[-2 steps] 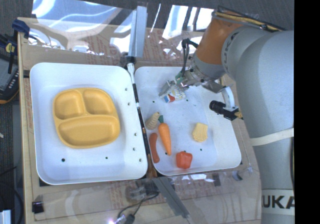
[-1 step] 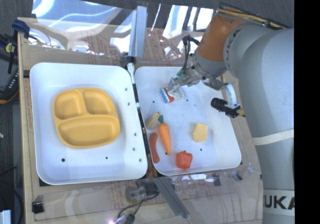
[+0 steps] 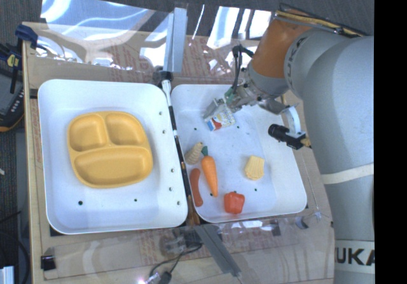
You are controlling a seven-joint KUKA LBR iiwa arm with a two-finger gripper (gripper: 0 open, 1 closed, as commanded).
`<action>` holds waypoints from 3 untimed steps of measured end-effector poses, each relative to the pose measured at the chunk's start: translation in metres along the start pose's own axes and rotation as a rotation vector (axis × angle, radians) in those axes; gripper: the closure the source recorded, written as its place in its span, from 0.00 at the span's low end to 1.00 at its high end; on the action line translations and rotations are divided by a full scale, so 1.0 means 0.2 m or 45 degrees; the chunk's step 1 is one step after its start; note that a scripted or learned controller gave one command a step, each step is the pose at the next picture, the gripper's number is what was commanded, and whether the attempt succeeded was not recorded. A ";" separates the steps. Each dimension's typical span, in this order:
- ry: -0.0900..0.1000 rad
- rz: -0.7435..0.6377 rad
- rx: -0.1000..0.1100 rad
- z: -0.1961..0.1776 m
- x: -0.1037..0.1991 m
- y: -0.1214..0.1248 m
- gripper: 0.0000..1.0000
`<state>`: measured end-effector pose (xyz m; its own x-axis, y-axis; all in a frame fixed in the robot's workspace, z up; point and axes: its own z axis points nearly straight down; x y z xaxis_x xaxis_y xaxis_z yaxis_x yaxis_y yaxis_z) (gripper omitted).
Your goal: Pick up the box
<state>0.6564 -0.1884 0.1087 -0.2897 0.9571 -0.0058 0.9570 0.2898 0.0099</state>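
The box [image 3: 222, 123] is small, white with blue and red print, and lies in the upper left part of the right bin [image 3: 286, 181]. My gripper [image 3: 216, 110] hangs at the end of the grey arm with its orange band [image 3: 276, 47]. It sits right over the box's upper edge and hides part of it. Whether it touches the box cannot be made out from this slant.
Also in the right bin are a carrot [image 3: 210, 175], a red sausage [image 3: 196, 187], a red pepper [image 3: 234, 202], a yellow block [image 3: 254, 167] and a beige piece [image 3: 194, 152]. The left bin [image 3: 57, 200] holds a yellow divided plate [image 3: 109, 148]. The arm's bulk covers the right side.
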 end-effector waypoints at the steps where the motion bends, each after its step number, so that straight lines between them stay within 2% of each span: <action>1: 0.003 -0.055 0.007 0.06 0.03 -0.02 0.00; 2: 0.001 -0.059 0.001 -0.01 0.03 -0.01 1.00; 3: 0.001 -0.059 0.001 0.00 0.03 -0.01 0.00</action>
<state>0.6521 -0.1836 0.1096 -0.3338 0.9426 -0.0057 0.9426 0.3338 0.0085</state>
